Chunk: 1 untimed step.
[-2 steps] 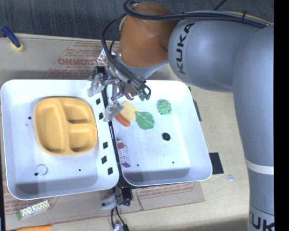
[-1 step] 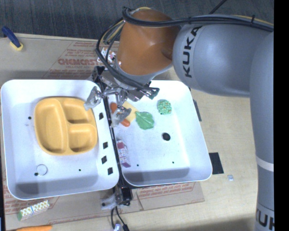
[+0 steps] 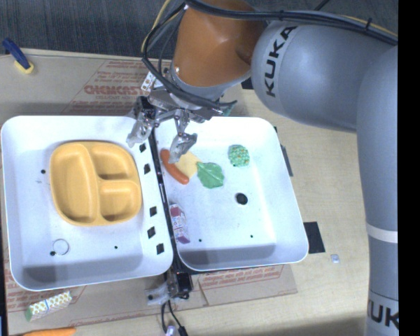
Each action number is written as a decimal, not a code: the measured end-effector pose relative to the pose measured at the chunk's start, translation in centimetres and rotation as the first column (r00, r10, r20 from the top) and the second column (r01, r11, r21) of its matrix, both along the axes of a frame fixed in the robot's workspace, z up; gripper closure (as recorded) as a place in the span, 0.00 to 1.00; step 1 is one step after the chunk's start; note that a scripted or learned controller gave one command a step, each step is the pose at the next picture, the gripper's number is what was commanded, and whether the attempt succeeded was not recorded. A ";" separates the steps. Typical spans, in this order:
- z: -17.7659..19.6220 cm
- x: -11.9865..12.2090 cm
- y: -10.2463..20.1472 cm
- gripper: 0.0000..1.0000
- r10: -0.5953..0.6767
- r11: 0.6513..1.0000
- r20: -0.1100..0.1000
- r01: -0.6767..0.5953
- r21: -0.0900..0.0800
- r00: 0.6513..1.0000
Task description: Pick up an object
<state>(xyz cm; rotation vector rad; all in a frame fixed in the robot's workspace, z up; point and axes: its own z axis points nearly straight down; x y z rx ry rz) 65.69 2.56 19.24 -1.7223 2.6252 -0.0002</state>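
The gripper (image 3: 161, 133) hangs with its fingers spread apart and nothing between them, over the divide between the two bins, just above the orange carrot (image 3: 175, 167) that lies in the right bin (image 3: 266, 250) touching what looks like a pale yellow piece (image 3: 187, 164).

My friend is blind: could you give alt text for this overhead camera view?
A grey robot arm's open gripper hovers over the right white bin, just above an orange carrot beside a pale yellow piece, a green leaf and broccoli. The left bin holds a yellow divided tray.
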 end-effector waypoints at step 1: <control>0.0 0.0 -0.7 0.00 0.285 0.958 0.000 -0.285 0.000 0.958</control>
